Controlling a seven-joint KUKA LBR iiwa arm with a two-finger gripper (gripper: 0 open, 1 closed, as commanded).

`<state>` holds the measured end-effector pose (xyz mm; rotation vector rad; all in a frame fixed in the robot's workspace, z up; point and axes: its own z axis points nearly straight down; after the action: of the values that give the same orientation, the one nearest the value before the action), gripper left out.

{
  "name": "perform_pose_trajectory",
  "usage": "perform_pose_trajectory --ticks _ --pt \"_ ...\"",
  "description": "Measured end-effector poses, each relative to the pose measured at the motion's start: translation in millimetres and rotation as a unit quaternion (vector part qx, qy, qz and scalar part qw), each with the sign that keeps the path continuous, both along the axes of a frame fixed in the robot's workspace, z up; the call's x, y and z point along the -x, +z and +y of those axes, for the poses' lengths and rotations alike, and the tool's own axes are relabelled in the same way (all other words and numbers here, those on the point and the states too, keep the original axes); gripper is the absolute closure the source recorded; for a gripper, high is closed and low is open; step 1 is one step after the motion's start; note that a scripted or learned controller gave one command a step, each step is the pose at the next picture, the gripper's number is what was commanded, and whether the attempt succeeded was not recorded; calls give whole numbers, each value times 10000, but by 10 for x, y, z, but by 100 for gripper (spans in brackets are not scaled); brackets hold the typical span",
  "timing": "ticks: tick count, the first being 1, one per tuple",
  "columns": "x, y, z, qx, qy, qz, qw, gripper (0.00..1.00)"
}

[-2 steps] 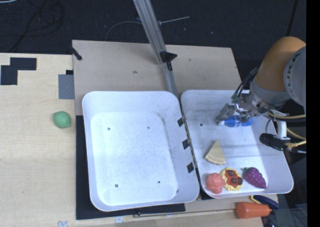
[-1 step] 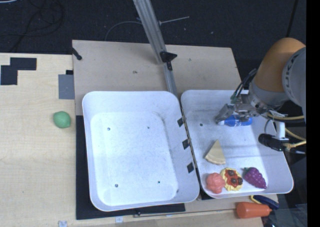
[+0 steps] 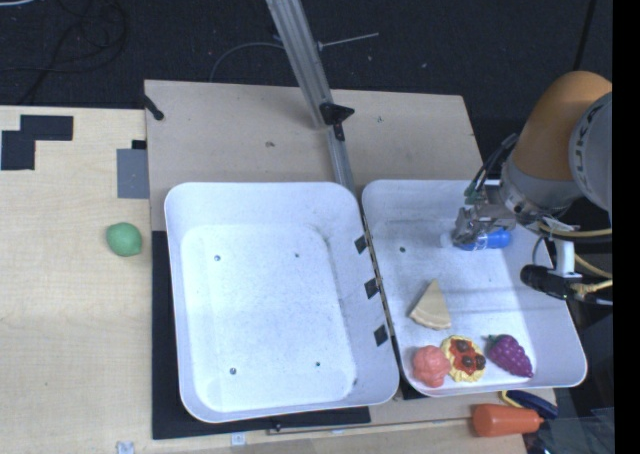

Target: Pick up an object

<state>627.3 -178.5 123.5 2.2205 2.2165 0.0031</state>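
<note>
My arm (image 3: 570, 142): reaching in from the right over the right bin; the orange band is showing above my wrist
My fingers (image 3: 470, 235): pointing down into the far part of the right bin, sitting right at a small blue object; I cannot tell whether they are open or closed, nor whether they are gripping anything
Blue object (image 3: 494, 238): lying on the floor of the right bin, just right of my fingertips and partly hidden by them; touching or very nearly so, I cannot tell which
Right bin (image 3: 420, 212): shallow and white, sitting beside the left bin on the counter
Wedge-shaped piece (image 3: 433, 306): tan, lying near the middle of the right bin, well apart from my fingers
Near row in the right bin: a pink-red lumpy toy (image 3: 431, 365) on the left; a yellow and red toy (image 3: 465, 358) just beside it; a purple grape bunch (image 3: 509, 354) on the right
Left bin (image 3: 180, 242): white, lying to the left of the right bin
Green ball (image 3: 125, 239): resting on the counter (image 3: 60, 282) to the left of the left bin
Orange object (image 3: 500, 420): lying outside the right bin, just past its near edge
Metal rail (image 3: 305, 52): slanting up from between the bins toward the far side
</note>
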Motion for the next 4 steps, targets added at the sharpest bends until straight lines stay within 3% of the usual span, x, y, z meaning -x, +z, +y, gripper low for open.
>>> perform_pose_trajectory --ticks 3,4 --pt "25 1730 75 -3 8 -2 10000 100" --pt "113 1564 620 -13 25 26 10000 100"
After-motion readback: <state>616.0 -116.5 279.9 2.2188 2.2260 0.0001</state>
